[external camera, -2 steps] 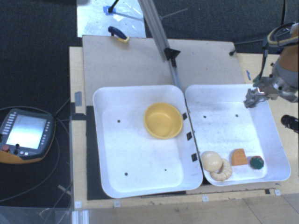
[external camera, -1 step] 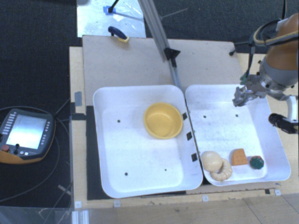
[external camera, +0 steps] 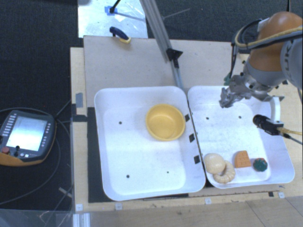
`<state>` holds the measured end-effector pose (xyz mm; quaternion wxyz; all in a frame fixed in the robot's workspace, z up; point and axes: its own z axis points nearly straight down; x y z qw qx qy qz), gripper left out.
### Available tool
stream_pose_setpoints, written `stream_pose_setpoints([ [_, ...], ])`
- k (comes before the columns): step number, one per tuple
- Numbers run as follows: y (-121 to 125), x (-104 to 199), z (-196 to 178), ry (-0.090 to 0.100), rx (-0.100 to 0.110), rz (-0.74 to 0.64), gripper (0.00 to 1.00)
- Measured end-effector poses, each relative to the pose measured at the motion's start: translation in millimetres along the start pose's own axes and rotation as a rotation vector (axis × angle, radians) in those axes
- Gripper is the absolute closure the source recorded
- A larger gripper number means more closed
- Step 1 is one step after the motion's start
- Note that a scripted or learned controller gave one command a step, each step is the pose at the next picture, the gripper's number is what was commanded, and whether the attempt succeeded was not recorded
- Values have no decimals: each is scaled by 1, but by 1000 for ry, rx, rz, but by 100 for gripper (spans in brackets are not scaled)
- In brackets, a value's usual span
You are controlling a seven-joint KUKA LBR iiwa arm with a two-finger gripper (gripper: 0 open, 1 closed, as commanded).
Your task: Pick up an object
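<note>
Camera view, arm: reaching in from 3 o'clock, grey body with the orange band [external camera: 279, 25] sitting high at the 2 o'clock corner of the picture.
Camera view, gripper [external camera: 228, 100]: hanging over the 12 o'clock end of the right bin [external camera: 208, 126], fingers pointing down toward the bin floor; too small and dark for telling spread from closed, nothing showing between them.
Camera view, right bin contents: clustering along the 6 o'clock wall, well apart from the gripper.
Cream bun [external camera: 214, 163]: lying at about 6 o'clock from the gripper, touching the ring-shaped pastry [external camera: 226, 173] just at its 4 o'clock side.
Orange block [external camera: 242, 159]: sitting at roughly 5 o'clock from the gripper, just beside the pastry.
Dark green ball [external camera: 259, 164]: resting near the block's 3 o'clock side, farthest from the gripper of the four.
Black-tipped fitting [external camera: 265, 123]: jutting in over the right bin's 3 o'clock rim, at 4 o'clock from the gripper, apart from it.
Camera view, left bin [external camera: 118, 174]: lying alongside the right bin, sharing the middle edge.
Yellow bowl [external camera: 165, 122]: standing upright in the left bin's 2 o'clock quarter, at about 8 o'clock from the gripper, across the dividing rims.
Bench surroundings: control pendant [external camera: 26, 137] lying off the bench at 9 o'clock; metal pole [external camera: 158, 25] slanting down from 12 o'clock toward the bins' shared edge.
</note>
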<state>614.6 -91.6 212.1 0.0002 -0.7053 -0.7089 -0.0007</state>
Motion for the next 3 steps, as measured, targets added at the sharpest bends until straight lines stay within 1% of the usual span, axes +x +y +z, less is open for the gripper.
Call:
stream_pose_setpoints([
  [1,3,60,-8,0,-1,-1,100],
  [2,-1,107,-19,0,-1,0,100],
  [3,-4,157,-9,0,1,1,100],
])
